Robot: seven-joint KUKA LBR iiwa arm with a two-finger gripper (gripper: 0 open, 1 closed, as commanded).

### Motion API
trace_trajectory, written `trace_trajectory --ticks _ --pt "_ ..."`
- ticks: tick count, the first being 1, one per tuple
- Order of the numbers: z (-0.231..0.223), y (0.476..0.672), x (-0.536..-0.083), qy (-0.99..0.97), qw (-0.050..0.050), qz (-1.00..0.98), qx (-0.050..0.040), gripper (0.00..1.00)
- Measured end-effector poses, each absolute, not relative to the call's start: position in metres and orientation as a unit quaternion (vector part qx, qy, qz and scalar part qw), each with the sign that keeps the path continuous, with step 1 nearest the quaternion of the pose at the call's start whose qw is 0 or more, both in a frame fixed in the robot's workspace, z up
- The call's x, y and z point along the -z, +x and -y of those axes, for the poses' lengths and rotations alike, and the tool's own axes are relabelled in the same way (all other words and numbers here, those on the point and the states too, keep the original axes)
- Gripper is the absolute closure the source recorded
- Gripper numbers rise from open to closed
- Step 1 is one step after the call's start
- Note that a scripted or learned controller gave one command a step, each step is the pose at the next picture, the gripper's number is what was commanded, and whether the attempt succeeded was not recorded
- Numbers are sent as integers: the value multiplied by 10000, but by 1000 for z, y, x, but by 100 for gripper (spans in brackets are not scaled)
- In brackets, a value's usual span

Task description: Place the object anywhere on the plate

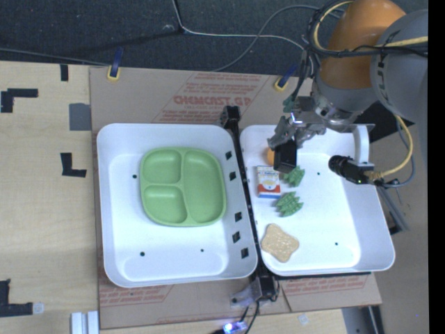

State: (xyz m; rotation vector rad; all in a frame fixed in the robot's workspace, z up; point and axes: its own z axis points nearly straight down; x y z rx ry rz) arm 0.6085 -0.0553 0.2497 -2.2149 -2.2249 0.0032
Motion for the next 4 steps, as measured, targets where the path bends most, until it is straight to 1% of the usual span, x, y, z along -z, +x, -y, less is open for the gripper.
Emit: trace_trajectory --ticks 1,2,3,4 --pt "7 606 -241 -7053 13 7089 -7 100" --pt "-44 592 -246 -7049 14 7093 -5 100" --pt "-98 586 -232 -7052 12 7090 -14 100" --pt "-96 586 -233 -7061 7 7081 -12 0"
